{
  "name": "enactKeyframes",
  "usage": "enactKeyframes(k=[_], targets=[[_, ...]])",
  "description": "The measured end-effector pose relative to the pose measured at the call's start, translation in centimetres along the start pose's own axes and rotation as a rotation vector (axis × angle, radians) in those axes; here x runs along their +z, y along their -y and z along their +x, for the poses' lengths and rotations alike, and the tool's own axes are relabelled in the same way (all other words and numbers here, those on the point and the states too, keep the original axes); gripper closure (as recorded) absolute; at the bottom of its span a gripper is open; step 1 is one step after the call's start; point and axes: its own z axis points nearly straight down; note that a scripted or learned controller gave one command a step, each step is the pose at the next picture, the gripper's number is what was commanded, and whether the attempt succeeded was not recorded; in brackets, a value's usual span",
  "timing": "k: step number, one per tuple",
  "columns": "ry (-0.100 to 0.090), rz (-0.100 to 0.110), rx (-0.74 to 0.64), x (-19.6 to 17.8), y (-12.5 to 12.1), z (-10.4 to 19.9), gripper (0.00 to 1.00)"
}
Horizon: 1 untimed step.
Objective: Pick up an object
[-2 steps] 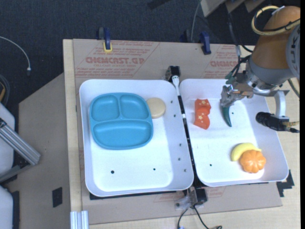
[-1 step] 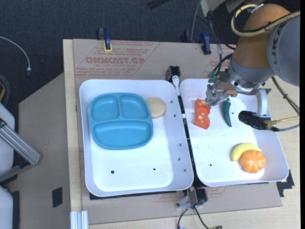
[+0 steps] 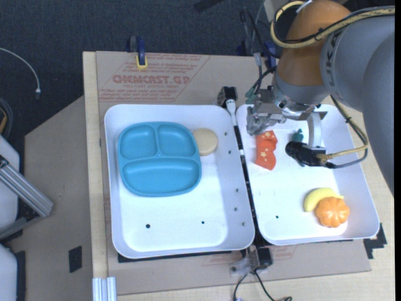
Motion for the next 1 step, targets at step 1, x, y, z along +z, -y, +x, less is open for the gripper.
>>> enactKeyframes(k=[1], targets=[[0.0, -0.002, 0.001, -2.06, -0.49, 4.76, 1.0]])
